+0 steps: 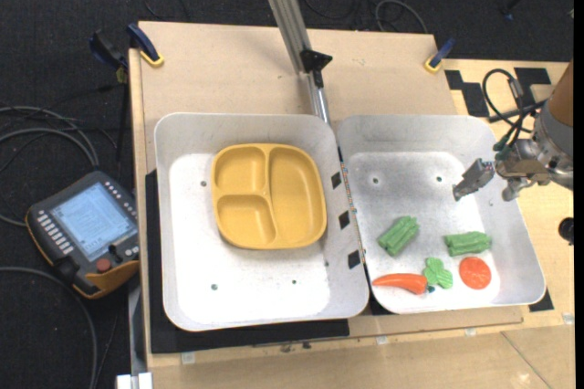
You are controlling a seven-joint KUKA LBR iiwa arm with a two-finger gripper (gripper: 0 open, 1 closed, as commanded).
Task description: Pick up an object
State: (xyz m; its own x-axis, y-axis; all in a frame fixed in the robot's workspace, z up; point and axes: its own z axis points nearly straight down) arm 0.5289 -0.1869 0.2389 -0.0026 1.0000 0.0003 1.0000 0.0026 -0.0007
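Observation:
In the right bin [411, 141], several toy foods lie near the front: a green ridged piece [399, 234], a second green piece [467, 243], a small green leafy piece [438, 273], an orange carrot [401, 283] and a red round slice [474, 272]. My gripper [491, 184] hangs over the bin's right side, above and behind the second green piece. It is open with nothing between its fingers, and it touches none of the objects.
The left bin [182, 195] holds a yellow divided plate [270, 195]. A metal pole [287, 4] slants down to the seam between the bins. A teach pendant [84, 232] lies off the bench at left. Clamps [438, 54] sit at the bench's back corners.

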